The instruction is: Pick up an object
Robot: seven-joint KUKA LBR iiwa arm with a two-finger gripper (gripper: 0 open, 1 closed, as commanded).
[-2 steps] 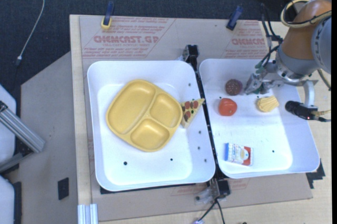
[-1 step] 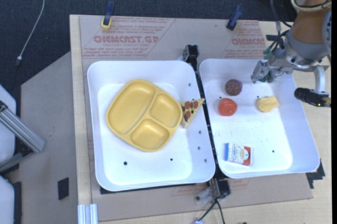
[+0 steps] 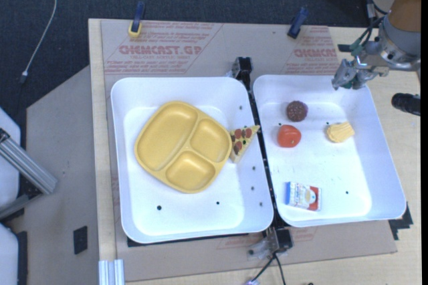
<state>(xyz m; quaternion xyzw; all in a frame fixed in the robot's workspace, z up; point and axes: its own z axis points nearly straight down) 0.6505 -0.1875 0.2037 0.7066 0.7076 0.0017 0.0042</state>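
While tool (image 3: 346, 79) grip unclear, brown ball (image 3: 297, 110) lies nearby, lower left.

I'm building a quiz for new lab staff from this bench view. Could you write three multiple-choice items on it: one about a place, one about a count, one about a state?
1. Where does the pizza slice lie?
A. In the left bin, touching the yellow plate
B. In the right bin, beside the carton
C. On the bench outside both bins

2. How many loose items lie in the right bin?
A. Two
B. Four
C. Six

3. How does the yellow plate lie?
A. Face down
B. Standing on its edge
C. Face up, compartments bare

Answers:
1 A: the slice rests against the plate's right edge.
2 B: a dark ball, a tomato, a pale yellow piece and a small carton.
3 C: all three compartments show, with nothing in them.
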